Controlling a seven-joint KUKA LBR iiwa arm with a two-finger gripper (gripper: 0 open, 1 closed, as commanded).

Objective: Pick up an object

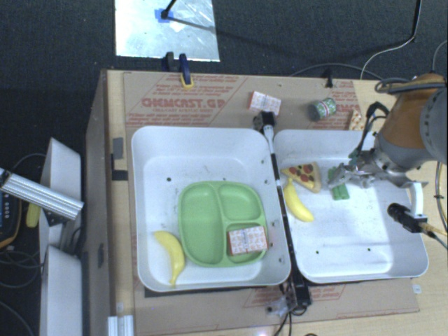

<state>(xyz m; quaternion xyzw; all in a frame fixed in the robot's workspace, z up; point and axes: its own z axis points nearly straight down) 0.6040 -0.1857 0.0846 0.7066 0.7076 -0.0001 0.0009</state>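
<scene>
My gripper (339, 177) sits low in the right bin (364, 257), over a small green block (340, 192); I cannot tell how my fingers stand. Just left lie a flat pizza slice (303, 175) and a smooth curved banana (297, 203), crowding that side.

One fixed overhead camera, slanted down, both white bins (210, 138) framed

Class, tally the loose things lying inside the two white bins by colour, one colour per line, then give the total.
Yellow: 2, banana and banana
Green: 2, divided plate and small block
Mixed colours: 2, patterned box and pizza slice
Total: 6
</scene>
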